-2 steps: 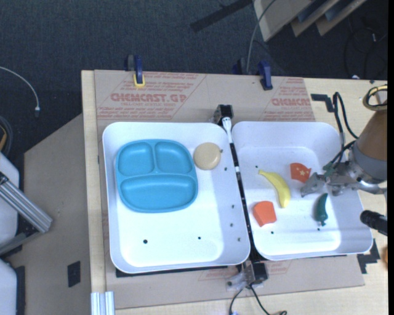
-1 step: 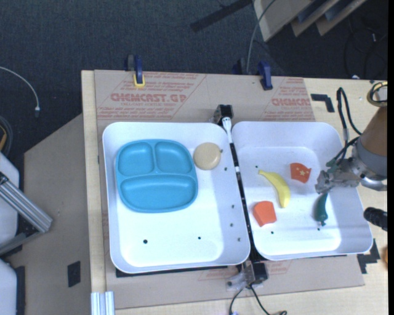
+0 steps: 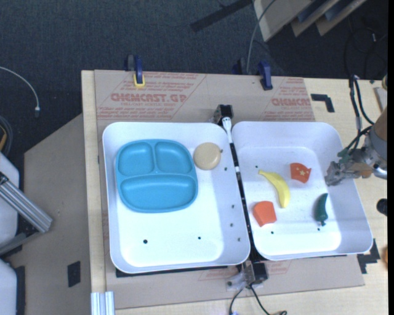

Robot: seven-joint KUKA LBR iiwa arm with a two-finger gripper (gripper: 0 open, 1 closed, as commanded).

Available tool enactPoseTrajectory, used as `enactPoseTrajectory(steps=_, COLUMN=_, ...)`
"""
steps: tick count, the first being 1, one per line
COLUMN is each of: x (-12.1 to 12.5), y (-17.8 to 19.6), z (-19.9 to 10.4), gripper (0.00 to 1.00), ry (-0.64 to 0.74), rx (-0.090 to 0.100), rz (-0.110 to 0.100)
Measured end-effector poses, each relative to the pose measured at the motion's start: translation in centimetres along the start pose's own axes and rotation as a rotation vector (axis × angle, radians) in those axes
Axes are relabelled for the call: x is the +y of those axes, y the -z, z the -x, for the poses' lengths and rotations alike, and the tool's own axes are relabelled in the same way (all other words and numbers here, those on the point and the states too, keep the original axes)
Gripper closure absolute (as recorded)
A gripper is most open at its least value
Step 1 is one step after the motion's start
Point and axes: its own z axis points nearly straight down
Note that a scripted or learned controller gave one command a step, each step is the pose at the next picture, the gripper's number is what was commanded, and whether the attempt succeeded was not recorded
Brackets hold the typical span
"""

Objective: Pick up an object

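Nearest the camera, cables and a small connector point(image 3: 249, 277) hang off the front edge of the bench point(image 3: 184, 289), a brown board printed with red lettering along its far edge. Two shallow white bins sit on it side by side, their inner rims touching along a seam of black fasteners.

In the right bin point(image 3: 295, 243), an orange block point(image 3: 265, 213) lies near the front left, just beside the lower end of a yellow banana point(image 3: 277, 187) that runs slantwise through the middle. A dark green pepper point(image 3: 321, 208) rests close to the right wall, and a red piece point(image 3: 300, 173) lies farther back. The gripper point(image 3: 340, 170) hangs over the right rim of this bin — nothing shows between its fingers, and whether they are parted or closed I cannot tell.

In the left bin point(image 3: 166, 246), a blue divided plate point(image 3: 157, 175) sits toward the far left corner, with a tan round object point(image 3: 207, 156) just beside its far right edge, near the seam.

At the bench's far edge, two blue clamps point(image 3: 136, 66) point(image 3: 265, 74) grip the board. Beyond lies dark blue carpet point(image 3: 92, 31) — crossed by cables, with wooden boards point(image 3: 308, 18) at the far right.
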Motion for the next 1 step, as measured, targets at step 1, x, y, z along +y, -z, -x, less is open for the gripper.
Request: enactPoseTrajectory(steps=1, x=-0.48, y=4.55, z=0.14, gripper=1.0, ry=0.0, rx=0.0, rz=0.001)
